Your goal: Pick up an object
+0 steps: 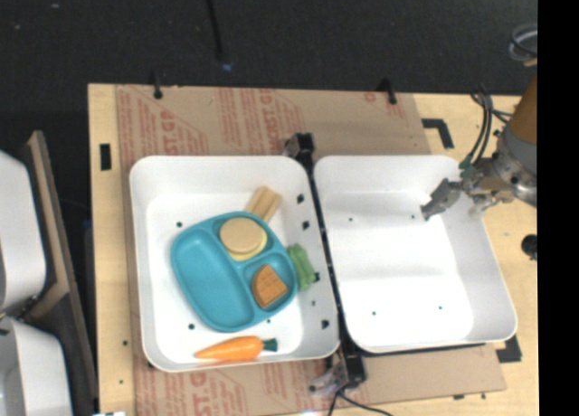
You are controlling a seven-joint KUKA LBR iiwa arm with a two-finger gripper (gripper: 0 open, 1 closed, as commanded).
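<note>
The grey two-finger gripper [441,199] is hanging with fingers spread and nothing between them, well right of the blue plastic divided tray [213,283]. Just below that tray, the orange plastic toy carrot [232,348] is lying; it is probably light, stiff and slippery, best pinched across its thick middle.
</note>
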